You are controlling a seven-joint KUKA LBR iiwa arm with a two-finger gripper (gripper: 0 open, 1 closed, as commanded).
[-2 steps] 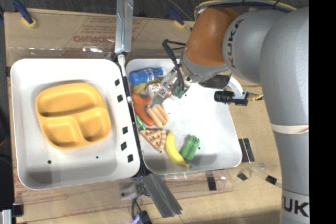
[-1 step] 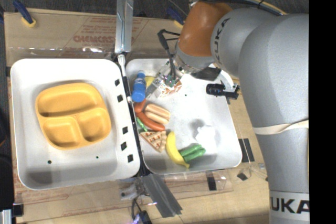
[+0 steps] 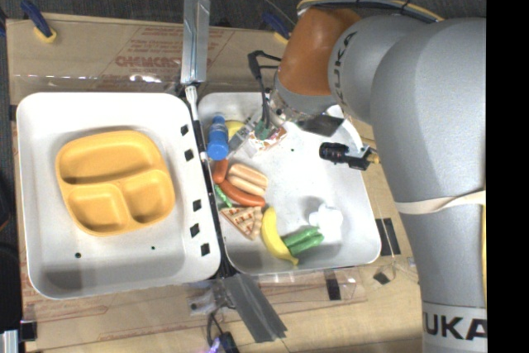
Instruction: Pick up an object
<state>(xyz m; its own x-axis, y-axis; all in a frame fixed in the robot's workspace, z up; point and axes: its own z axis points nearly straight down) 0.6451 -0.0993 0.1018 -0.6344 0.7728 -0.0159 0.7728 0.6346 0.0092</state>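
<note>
The grey arm (image 3: 430,136) overhangs the right bin's (image 3: 359,202) bare right half; hand (image 3: 266,131) grip unclear.

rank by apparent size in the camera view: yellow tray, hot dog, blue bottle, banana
1. yellow tray, by far the largest
2. banana and hot dog, too alike to rank
3. blue bottle, smallest

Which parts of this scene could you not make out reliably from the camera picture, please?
- Gripper: the wrist above covers it, so its finger state is unclear.
- Right bin: the arm hides its far right corner.
- Waffle: partly under the hot dog and banana.
</note>
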